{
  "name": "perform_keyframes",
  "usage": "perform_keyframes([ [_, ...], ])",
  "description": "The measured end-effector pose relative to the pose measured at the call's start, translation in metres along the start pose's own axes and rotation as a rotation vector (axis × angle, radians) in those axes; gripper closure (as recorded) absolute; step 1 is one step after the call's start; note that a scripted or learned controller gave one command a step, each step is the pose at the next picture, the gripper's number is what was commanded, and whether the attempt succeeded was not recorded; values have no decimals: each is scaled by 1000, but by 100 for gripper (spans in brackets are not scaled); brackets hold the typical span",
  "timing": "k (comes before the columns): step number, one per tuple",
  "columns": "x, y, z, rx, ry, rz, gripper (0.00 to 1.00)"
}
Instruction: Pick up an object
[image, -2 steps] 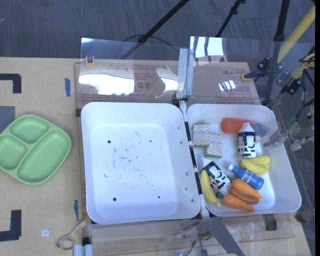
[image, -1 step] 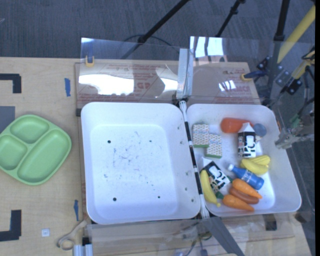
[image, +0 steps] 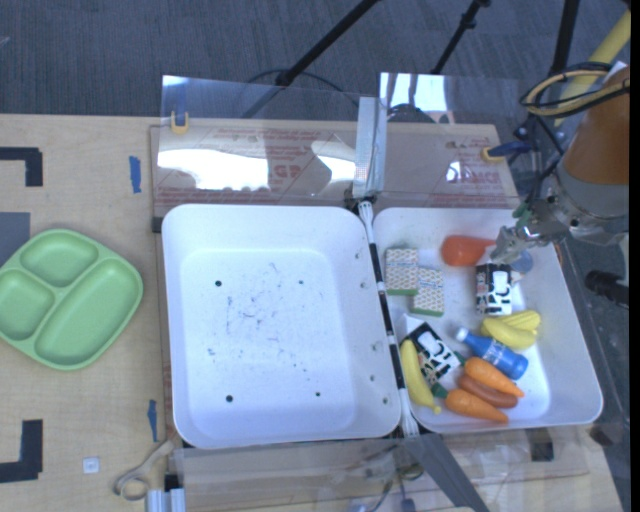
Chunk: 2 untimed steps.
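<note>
Nearest the camera, in the right bin (image: 575, 395), the pile lies untouched: two carrots (image: 482, 386) at the front, a banana (image: 412, 374) along the left wall, a black-and-white patterned block (image: 434, 353) beside it, and a blue bottle (image: 492, 350) just above the carrots. A little further back sit a yellow toy (image: 511, 325), a second black-and-white object (image: 494, 288), and a pair of checked packets (image: 414, 278) toward the divider. Beyond those an orange-red piece (image: 465, 250) rests near the back wall. The claw (image: 513, 243) hovers over this far corner, just beside the orange-red piece and above the black-and-white object; whether it is parted or closed I cannot tell, and nothing is visibly raised with it. By my reading the pick is not yet done: the approach is made, and grasp and lift remain. The left bin (image: 200, 240) and the green divided plate (image: 68, 296) on the desk (image: 80, 150) play no part.
</note>
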<state>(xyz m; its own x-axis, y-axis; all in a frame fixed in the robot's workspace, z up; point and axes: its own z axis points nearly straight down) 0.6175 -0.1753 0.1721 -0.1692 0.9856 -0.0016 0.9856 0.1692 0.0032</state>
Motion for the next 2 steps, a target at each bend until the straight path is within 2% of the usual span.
perform_keyframes([
  [1,55,32,-39,1,0,197,100],
  [2,113,70,-61,2,0,476,100],
])
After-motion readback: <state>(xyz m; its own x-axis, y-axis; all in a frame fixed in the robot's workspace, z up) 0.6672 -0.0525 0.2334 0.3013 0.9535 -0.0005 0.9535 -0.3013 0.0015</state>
